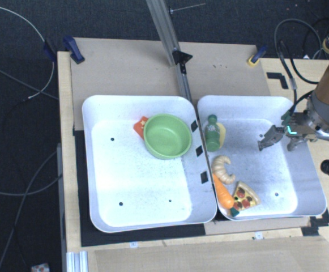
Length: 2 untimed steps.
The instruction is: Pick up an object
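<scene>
Gripper over right bin, upper right part, fingers spread, nothing between them. Bare bin floor below it. Toys cluster well apart, along the bin's left wall: green bottle at top, croissant below it, carrot touching croissant's lower end, pizza slice just beside carrot. Left bin: green bowl near top right, a red piece tucked at its left rim.

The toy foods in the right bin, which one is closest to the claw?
The pizza slice, at the bin's front, lies a bit closer to the claw than the croissant, carrot and green bottle along the left wall.
</scene>
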### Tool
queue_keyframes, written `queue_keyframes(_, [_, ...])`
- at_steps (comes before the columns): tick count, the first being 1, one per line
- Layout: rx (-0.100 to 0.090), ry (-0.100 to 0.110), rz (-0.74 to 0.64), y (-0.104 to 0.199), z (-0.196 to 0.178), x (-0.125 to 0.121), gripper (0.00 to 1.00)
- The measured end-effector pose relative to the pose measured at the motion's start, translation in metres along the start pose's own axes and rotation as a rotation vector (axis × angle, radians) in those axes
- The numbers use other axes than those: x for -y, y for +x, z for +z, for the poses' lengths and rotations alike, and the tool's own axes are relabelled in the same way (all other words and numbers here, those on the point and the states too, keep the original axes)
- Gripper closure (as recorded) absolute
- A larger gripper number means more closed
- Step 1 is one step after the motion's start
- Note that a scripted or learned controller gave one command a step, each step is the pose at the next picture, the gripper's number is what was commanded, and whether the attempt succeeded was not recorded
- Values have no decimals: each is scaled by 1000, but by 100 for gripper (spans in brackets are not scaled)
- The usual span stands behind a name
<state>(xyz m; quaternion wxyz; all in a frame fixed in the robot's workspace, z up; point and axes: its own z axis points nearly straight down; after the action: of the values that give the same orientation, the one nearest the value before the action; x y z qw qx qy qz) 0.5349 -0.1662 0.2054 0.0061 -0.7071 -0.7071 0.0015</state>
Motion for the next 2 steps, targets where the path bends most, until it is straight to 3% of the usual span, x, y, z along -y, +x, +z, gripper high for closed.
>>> queue_keyframes(1, [1, -4, 0, 0, -2, -1, 0])
queue_keyframes(2, [-1, 3, 0, 2, 41, -3, 0])
